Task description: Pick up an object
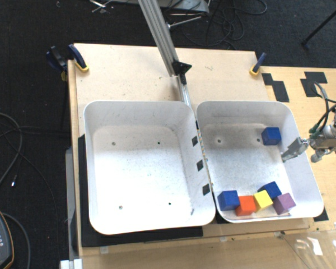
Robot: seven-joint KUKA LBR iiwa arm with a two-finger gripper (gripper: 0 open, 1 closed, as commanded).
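Dark carpet (28,15) | plywood bench (129,72) | 2 white bins (101,116) | cables (11,150)

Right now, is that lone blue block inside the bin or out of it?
Inside. The lone blue block sits on the floor of the right bin, near its far right corner, apart from the cluster of blocks at the near edge.

Grey metal wrist hardware (323,133); thin cables (326,112) trailing above.

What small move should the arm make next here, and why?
Probably shift the pincer inward and lower it toward the lone blue cube: it sits at the right bin's rim, that cube lies nearest and apart, while the others crowd the near corner.
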